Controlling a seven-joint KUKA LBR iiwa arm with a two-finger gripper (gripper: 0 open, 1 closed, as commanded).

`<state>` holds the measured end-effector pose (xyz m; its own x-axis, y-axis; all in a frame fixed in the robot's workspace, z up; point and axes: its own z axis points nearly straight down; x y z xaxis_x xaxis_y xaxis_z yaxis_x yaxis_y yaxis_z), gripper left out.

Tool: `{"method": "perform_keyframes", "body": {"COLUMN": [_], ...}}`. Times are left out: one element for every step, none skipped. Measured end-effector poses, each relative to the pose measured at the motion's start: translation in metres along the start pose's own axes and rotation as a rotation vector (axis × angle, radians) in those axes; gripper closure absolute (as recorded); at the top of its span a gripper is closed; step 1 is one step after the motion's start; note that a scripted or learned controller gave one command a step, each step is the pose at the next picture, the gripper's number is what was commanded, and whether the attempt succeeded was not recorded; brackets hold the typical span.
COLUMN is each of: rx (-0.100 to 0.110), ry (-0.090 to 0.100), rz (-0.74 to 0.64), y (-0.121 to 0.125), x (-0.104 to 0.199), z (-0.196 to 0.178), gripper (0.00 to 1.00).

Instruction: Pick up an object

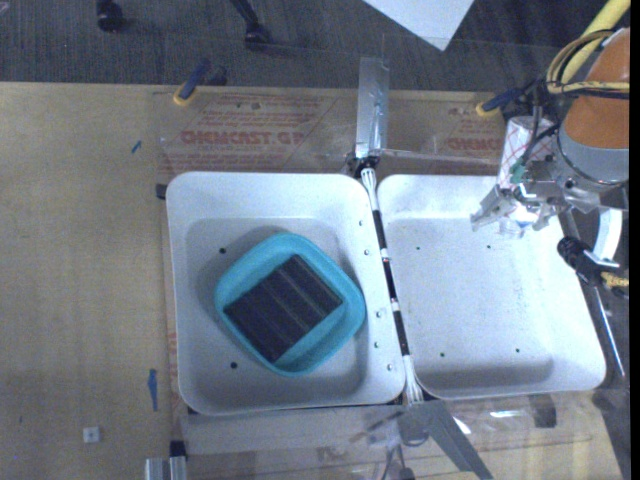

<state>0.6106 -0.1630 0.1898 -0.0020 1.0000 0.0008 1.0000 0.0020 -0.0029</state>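
A light-blue, rounded square dish (343, 290) lies in the middle of the left bin (195, 213), turned at an angle. A dark ridged insert (282, 307) fills its inside. My gripper (513, 215) hangs over the far right part of the right bin (470, 368), well away from the dish. Its fingers (489, 213) are spread open with nothing between them. The orange band of the arm (598, 118) shows above it at the right edge.
A metal divider with screws (388, 288) runs between the two bins. A metal bracket (372, 108) stands behind them on the wooden bench. Cables (565, 63) loop beside the arm. A blue-yellow clamp (195, 80) lies at the bench's far edge.
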Motion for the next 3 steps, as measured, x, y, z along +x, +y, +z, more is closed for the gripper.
{"method": "perform_keyframes", "body": {"rx": [-0.004,0.014,0.015], "ry": [-0.003,0.011,0.008], "rz": [-0.084,-0.534,-0.541], "y": [0.056,0.054,0.053], "x": [-0.035,-0.047,-0.044], "z": [0.06,0.099,0.101], "gripper": [0.0,0.0,0.0]}}
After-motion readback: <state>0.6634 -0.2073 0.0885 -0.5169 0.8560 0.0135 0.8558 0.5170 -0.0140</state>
